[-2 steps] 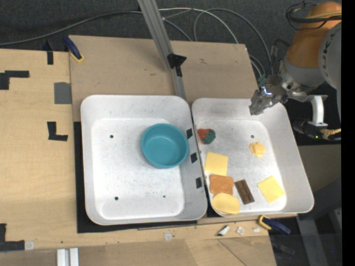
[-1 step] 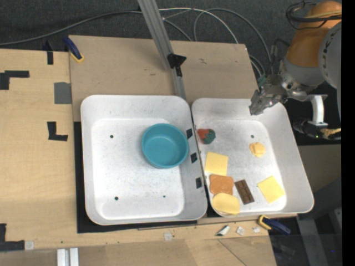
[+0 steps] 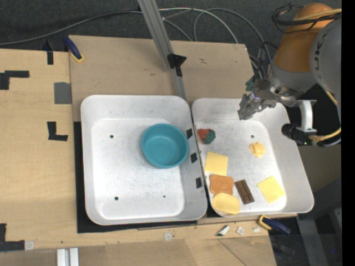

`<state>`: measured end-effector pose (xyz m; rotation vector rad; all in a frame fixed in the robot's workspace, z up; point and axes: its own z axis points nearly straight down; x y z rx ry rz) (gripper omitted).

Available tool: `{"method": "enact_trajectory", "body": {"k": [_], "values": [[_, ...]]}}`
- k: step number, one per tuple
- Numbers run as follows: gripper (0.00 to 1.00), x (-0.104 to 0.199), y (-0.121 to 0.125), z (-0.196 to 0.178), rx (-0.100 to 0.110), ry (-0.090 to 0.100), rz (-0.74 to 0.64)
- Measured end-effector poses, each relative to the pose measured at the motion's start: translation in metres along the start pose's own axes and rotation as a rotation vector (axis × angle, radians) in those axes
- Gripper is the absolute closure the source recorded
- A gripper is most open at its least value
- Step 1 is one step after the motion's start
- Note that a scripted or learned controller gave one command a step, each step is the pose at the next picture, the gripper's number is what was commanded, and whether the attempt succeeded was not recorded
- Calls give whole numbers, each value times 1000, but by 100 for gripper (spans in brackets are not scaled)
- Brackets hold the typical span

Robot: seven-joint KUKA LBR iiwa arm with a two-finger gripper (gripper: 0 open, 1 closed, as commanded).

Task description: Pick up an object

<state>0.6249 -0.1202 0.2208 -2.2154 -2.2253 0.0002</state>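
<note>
Two shallow white bins sit side by side on a tan bench (image 3: 33,165). The left bin (image 3: 100,148) contains one teal bowl (image 3: 164,144), upright, positioned right of the bin's centre and apart from every wall. The right bin (image 3: 288,148) contains the candidate objects for pickup. A small red-and-green item (image 3: 207,136), possibly a toy strawberry, lies near the left wall in the upper part of the bin. Below it lies a pale yellow square block (image 3: 216,163), with an orange block (image 3: 221,183) just below that, touching or nearly touching it. A rounded yellow piece (image 3: 226,203) rests against the lower edge of the orange block near the bin's front wall. A dark brown bar (image 3: 244,191) lies at a slant just right of the orange block. A second yellow square block (image 3: 271,188) lies toward the lower right, and a small yellow lump (image 3: 257,148) lies apart from the others near the bin's middle. The gripper (image 3: 247,108) is positioned over the upper part of the right bin, well apart from all objects; no object is seen between its fingers, and whether they are spread or closed cannot be determined. A grey pole (image 3: 158,32) crosses the bench at a slant above the bins. No readable writing, brand or label is visible on any object.
</note>
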Motion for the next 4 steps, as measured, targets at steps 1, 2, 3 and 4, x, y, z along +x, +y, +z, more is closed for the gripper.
{"method": "enact_trajectory", "body": {"k": [1, 2, 3, 4], "values": [[100, 51, -18, 10, 3, 1, -1], [100, 102, -34, -2, 1, 2, -2], [100, 145, -57, 6, 4, 0, -1], [100, 200, -75, 11, 3, 1, -2]]}}
